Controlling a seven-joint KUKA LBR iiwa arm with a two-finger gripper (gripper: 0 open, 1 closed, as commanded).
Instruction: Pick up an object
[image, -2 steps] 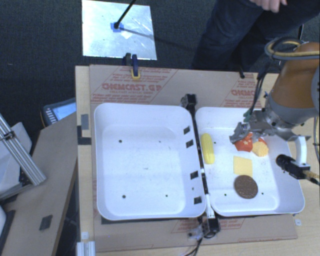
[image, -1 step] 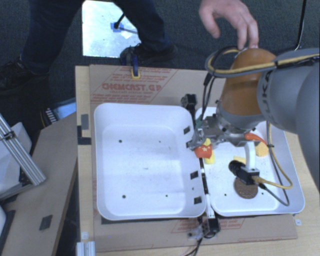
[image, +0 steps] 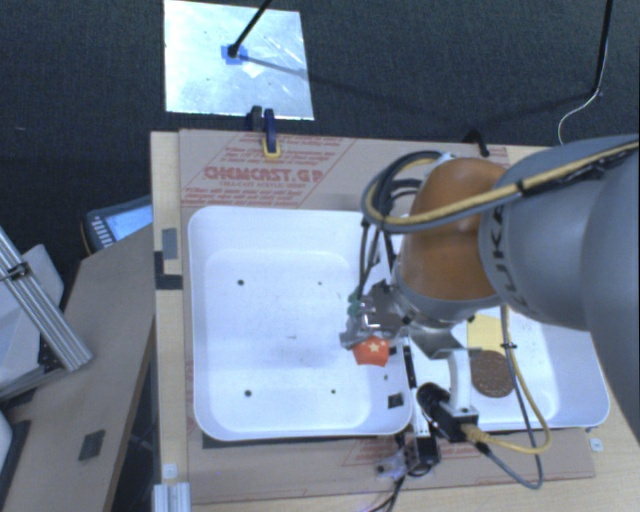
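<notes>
Claw (image: 366, 330) low over right edge of left bin (image: 260, 300), orange object (image: 372, 351) at its tip. Cannot tell whether pinched or merely touched. Risks: slip on lift if hold shallow; knock against bin wall; brown disc (image: 491, 372) in right bin (image: 570, 400) untouched.

This looks like a robotics lab or test cell, not a home. The big grey arm with its orange band (image: 455, 235) trails bundled yellow and black cables (image: 385, 195). Left of the gripper (image: 365, 335) sits a shallow white plastic bin (image: 225, 250) on printed brown cardboard (image: 265, 170). Beyond it lies a shiny metal plate (image: 235, 60) on dark carpet, and far left leans a ribbed aluminium rail (image: 40, 305).
</notes>
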